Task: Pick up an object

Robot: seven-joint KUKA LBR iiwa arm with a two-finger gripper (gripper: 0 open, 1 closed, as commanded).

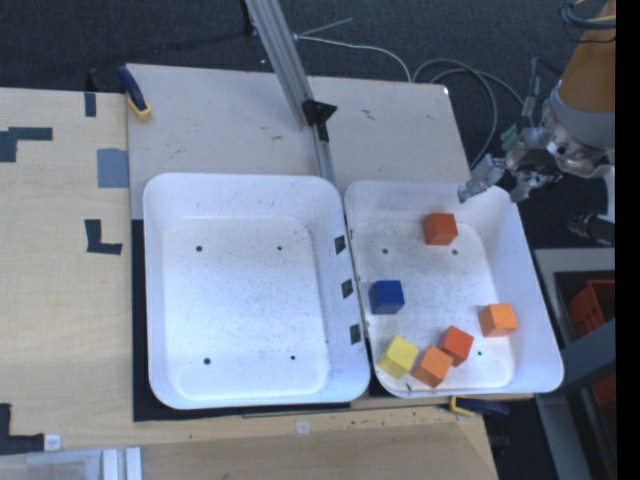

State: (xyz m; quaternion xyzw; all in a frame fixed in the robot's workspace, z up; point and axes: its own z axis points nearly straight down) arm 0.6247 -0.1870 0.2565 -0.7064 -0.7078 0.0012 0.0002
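The right bin (528, 268) holds several small cubes. A red-orange cube (439, 228) lies near its far side and a blue cube (386, 296) sits by its left wall. An orange cube (497, 319) rests near the right wall. Along the near edge a yellow cube (400, 355), an orange cube (432, 365) and a red-orange cube (456, 343) huddle together. My gripper (497, 182) hovers over the bin's far right corner, up and to the right of the far red-orange cube. It is open and holds nothing.
The left bin (152, 268) stands beside the right one, their rims meeting in the middle. A slanted metal rail (285, 48) ends in a black clamp (318, 112) behind the bins. Cables (450, 68) trail at the back right.
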